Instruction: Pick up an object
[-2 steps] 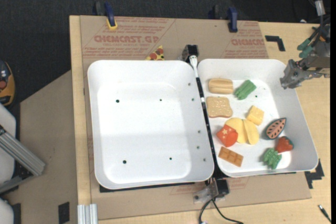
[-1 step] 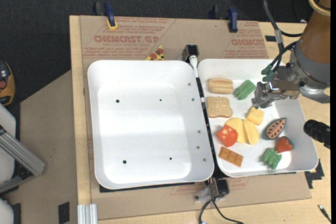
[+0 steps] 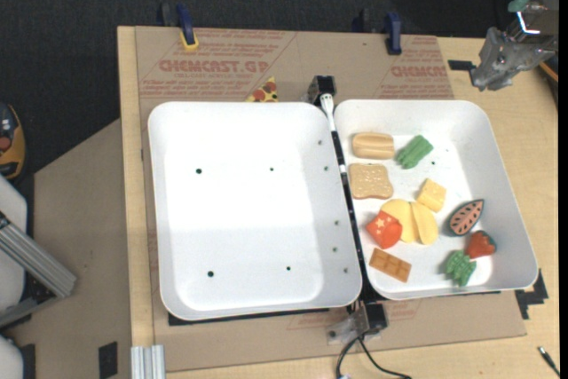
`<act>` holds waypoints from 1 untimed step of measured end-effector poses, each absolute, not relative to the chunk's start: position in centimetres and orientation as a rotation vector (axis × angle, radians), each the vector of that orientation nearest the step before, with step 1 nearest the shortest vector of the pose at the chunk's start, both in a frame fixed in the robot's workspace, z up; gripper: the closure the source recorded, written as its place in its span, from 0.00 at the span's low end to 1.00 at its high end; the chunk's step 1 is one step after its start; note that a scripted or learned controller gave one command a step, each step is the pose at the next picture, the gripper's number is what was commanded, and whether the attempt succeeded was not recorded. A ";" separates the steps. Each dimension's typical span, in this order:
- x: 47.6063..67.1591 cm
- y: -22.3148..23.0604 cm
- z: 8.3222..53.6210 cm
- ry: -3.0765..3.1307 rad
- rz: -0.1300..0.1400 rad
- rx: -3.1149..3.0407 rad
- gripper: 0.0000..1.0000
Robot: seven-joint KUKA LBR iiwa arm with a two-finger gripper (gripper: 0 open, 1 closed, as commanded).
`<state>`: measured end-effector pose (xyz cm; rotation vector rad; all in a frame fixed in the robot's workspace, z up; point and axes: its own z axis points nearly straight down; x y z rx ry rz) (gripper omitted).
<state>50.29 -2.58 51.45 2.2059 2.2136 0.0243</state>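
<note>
Hovering my claw (image 3: 501, 67) up by the desk's far right corner, can't tell its state tbh. Nothing picked yet, toy food all in the right bin (image 3: 497, 130), whole grab left.

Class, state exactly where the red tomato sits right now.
The red tomato lies in the right bin, left of centre, against the yellow pieces, below the toast slice and above the brown waffle.
</note>
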 end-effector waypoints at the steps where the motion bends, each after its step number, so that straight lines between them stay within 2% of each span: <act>1: 48.4 2.9 38.0 2.235 -0.016 2.223 1.00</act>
